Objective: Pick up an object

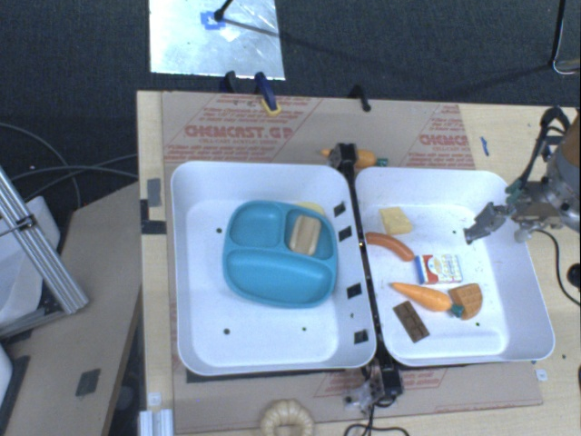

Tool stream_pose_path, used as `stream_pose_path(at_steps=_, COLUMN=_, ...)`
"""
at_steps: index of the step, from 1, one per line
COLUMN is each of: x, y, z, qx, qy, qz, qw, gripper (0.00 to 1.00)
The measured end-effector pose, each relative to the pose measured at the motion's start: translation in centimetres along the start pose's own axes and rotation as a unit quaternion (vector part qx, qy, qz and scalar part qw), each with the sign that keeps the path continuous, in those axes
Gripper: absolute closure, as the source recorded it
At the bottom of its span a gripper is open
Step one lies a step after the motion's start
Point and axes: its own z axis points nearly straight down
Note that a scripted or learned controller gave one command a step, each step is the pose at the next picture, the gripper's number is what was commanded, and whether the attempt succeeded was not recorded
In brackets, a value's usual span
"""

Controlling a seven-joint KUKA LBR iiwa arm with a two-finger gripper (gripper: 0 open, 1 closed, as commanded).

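Overhead, I saw fingers [481,225] hanging above right bin [522,334], near carrot [420,295]; couldn't tell open or closed.

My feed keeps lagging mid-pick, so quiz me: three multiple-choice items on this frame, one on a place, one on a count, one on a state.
1. Where is the blue divided plate?
A. in the left bin
B. in the right bin
C. on the bench outside the bins

2. How many items lie in the right bin?
A. two
B. four
C. six

3. What is the claw doing?
A. lifting the carrot
B. gripping the plate
C. over the right bin's upper right part, nothing seen between its fingers

Key: 1 A, the plate sits in the left bin. 2 C: cheese wedge, sausage, small card box, carrot, brown wafer, waffle piece. 3 C, the carrot lies on the bin floor, apart from the claw.
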Motion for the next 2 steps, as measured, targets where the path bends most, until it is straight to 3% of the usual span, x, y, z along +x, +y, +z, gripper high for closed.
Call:
stream_pose_path(at_steps=1, x=0.0, y=0.2, z=-0.6, qx=-0.006, qy=-0.001, qz=-0.002, qw=1.0000, gripper=0.00)
stream_pose_path(at_steps=2, x=-0.9, y=-0.1, z=4.9, qx=-0.004, qy=-0.001, qz=0.000, qw=1.0000, gripper=0.00)
